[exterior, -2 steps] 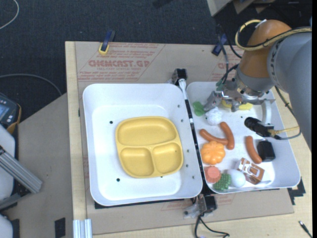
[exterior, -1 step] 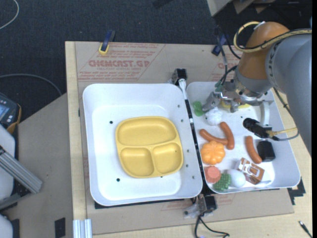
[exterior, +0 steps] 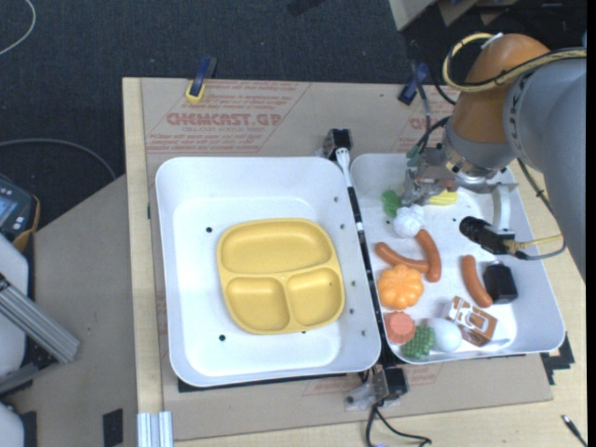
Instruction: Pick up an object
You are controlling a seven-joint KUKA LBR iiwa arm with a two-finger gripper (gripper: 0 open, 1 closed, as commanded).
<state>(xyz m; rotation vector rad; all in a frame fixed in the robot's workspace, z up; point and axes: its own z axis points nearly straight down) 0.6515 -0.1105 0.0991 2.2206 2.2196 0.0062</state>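
i'm looking down on the bench from the fixed camera. the arm (exterior: 549, 110) comes in from the right, and the gripper (exterior: 424, 186) hangs over the far end of the right bin (exterior: 533, 313), low and close to the floor of it. from this angle i cannot tell how far it is open, and i see nothing plainly held in it.

everything there is to pick lies in that right bin. a green piece (exterior: 391, 199) sits just left of the gripper, a white ball (exterior: 407, 221) lies just below it in the view, and a small yellow piece (exterior: 445, 197) shows right beside it on the other side. i can't tell whether the tool touches any of the three.

further toward the near end, two sausages meet at one end: one (exterior: 402, 256) slanted, one (exterior: 429, 250) nearly upright in the picture. an orange pumpkin (exterior: 400, 287) rests just under them. a third sausage (exterior: 475, 280) lies to the right, with a black block (exterior: 501, 283) touching or almost touching its side. at the near edge i see a red round piece (exterior: 400, 326), a broccoli (exterior: 419, 341), a white egg (exterior: 448, 337) and a brown and white piece (exterior: 473, 319), all bunched together.

the left bin (exterior: 186, 277) holds a yellow divided tray (exterior: 279, 273), well apart from the gripper.
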